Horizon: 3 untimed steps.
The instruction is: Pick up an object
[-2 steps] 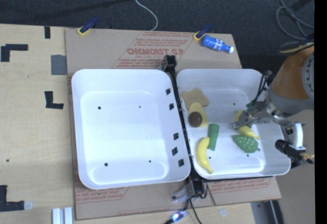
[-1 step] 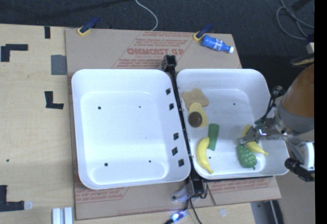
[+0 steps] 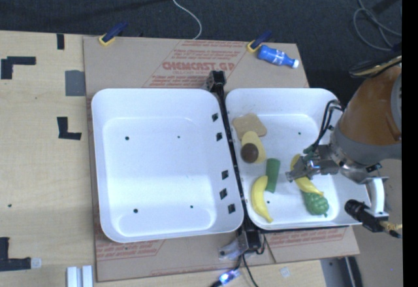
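Gripper low in the right bin, right among the fruit.

Reading left to right, you pass the left bin (image 3: 157, 168), then in the right bin (image 3: 287, 106) a tan roll (image 3: 251, 148), a banana (image 3: 260, 197) and a green pepper (image 3: 272, 173), both lying lengthwise toward you. The gripper (image 3: 309, 168) sits just right of the pepper, over a small yellow piece (image 3: 305, 184), with a green lump (image 3: 316, 204) just below. You cannot tell how its jaws stand, or whether anything is held.

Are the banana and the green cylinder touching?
Touching. The camera view shows the green cylinder's lower end meeting the banana's upper end, no white bin floor between them.
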Each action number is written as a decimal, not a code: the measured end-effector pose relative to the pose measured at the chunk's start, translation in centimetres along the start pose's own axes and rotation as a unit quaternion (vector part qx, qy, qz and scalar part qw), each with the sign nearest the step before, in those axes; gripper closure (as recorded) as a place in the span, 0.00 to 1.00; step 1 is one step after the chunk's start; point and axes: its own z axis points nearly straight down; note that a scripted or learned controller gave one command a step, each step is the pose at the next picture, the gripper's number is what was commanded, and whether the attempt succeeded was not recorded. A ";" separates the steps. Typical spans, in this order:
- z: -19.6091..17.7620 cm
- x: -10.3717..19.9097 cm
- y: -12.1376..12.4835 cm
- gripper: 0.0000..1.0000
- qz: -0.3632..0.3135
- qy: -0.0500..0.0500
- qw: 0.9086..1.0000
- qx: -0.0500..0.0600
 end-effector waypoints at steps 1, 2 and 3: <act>-6.0 7.8 0.6 1.00 -0.002 0.000 1.000 -0.002; -8.9 16.9 0.1 1.00 -0.002 0.000 1.000 0.000; -17.3 27.6 2.0 1.00 -0.004 0.001 1.000 -0.004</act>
